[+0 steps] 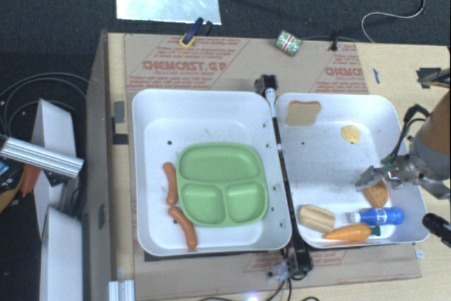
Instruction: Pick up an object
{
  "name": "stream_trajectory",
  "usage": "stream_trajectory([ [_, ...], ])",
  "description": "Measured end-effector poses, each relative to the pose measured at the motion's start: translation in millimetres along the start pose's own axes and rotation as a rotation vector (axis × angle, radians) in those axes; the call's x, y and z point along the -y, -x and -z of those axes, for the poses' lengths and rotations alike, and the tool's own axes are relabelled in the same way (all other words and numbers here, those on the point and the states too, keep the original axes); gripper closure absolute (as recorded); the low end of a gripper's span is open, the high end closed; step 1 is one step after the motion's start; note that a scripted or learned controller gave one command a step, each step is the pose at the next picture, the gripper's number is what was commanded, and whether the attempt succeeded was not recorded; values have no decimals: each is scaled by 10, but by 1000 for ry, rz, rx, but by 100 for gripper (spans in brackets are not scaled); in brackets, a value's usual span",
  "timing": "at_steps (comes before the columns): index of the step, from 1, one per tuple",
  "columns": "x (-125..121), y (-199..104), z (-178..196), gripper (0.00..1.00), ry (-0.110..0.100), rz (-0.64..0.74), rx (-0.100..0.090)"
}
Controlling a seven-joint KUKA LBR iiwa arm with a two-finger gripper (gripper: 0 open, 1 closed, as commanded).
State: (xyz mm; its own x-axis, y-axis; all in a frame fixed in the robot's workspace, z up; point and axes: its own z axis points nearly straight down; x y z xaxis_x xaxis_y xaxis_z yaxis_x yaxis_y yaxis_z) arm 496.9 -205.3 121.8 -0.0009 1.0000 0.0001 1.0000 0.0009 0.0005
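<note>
1. Grey metal at the right edge was what we took for the arm's wrist, with the gripper [377, 178] reaching down into the right bin [331, 151] near its right wall.
2. We saw the fingers spread a little, one tip pointing left at about mid-height of the bin, and nothing lay between them; we judged the jaws open and empty.
3. Just below the tips sat a small brown toasted piece [376, 194], close to the fingers though we could not tell whether it touched them. We judged it the likeliest target.
4. Along the front wall of the same bin lay a bread roll [316, 217], an orange carrot [347, 232] and a blue and white bottle [377, 216], the bottle just above the carrot.
5. Farther back were a tan bread slice [303, 113] in the back left corner and a small yellow piece [350, 133], both well apart from the gripper.
6. The left bin [151, 151] held a green divided plate [222, 183] and two sausages [170, 184], one beside the plate's left edge and one near its front left corner.
7. As far as we could judge, the approach was made but the pick was not: nothing was lifted, and closing on an item and raising it were left to do.
</note>
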Motion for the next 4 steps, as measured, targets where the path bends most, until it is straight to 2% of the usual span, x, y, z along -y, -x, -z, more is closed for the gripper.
stream_trajectory([
  [1,99,10,98,0,1,0,0],
  [2,95,23,-238,0,4,-1,3],
  [3,91,16,-144,100,3,0,2],
  [4,-190,14,1111,100,4,3,2],
])
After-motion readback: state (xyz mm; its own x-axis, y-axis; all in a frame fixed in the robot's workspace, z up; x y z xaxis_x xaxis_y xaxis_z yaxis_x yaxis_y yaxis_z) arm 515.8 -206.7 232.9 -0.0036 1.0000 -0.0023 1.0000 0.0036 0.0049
